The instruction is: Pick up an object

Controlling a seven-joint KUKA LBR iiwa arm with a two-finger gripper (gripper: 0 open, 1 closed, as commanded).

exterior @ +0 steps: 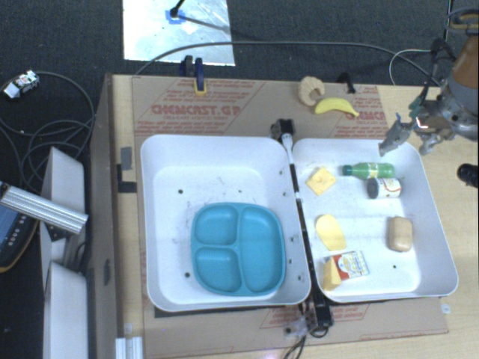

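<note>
Over the right bin's (419, 286) far corner, tool (408, 135) hangs spread wide, holding nothing (green bottle (368, 171) nearest, just left and nearer the camera, long axis left-right).

This is a robot lab. A bench (224, 111) of printed board bears two white bins (172, 155). Loose cables (45, 126) trail over dark carpet (60, 21).

Dark carpet floor (60, 21), pale wooden bench (464, 223), black cables (52, 133).
</note>
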